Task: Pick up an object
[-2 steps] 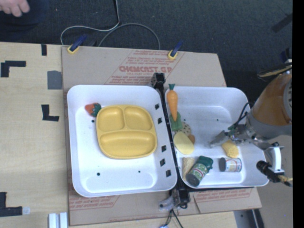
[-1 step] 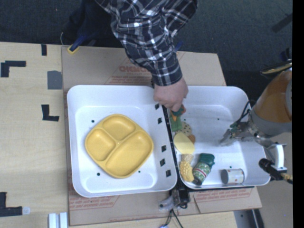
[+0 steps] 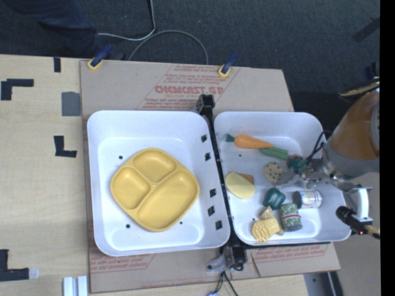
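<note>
The right bin (image 3: 308,123) holds several toy foods. An orange carrot (image 3: 254,143) with a green top lies near the bin's far side, with a speckled cookie (image 3: 273,171) just in front of it. A pale yellow lemon-like piece (image 3: 239,185) rests by the bin's left wall. Toward the front are a dark green piece (image 3: 273,197), a green tin (image 3: 290,217), a yellow corn cob (image 3: 265,228) and a small silver can (image 3: 308,198). My gripper (image 3: 303,168) hangs low over the bin's right half, between the carrot's green end and the silver can.
A yellow divided plate (image 3: 155,189) fills the middle of the left bin (image 3: 99,128). A black clip (image 3: 204,103) sits where the two bins meet at the back. The arm's grey and orange body (image 3: 358,140) covers the right bin's right wall.
</note>
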### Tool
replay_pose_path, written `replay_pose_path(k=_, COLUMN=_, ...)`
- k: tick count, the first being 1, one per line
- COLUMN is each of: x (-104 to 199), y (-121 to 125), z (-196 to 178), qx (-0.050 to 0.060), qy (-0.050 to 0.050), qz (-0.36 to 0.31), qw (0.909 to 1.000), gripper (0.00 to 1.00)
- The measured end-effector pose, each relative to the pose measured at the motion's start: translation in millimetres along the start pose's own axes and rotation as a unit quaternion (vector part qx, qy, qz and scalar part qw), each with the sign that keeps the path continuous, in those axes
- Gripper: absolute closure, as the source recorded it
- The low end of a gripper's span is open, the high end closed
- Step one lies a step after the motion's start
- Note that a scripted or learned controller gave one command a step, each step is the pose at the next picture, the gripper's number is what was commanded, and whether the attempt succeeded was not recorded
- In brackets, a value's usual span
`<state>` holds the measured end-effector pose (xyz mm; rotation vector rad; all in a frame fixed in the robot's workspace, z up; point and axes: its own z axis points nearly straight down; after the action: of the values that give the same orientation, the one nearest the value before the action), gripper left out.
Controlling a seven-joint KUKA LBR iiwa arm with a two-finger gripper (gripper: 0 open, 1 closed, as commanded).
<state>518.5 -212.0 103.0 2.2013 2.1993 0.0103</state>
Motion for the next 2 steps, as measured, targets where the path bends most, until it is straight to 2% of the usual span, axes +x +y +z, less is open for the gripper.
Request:
replay_pose_path(k=1, x=64.7, y=45.3, z=1.7, qx=0.013, qy=0.009, qz=-0.002, qw=0.9999, gripper=0.00)
replay_pose_path(k=2, x=105.2, y=85.5, z=14.9, qx=0.009, qy=0.005, qz=-0.001, qw=0.9999, gripper=0.00)
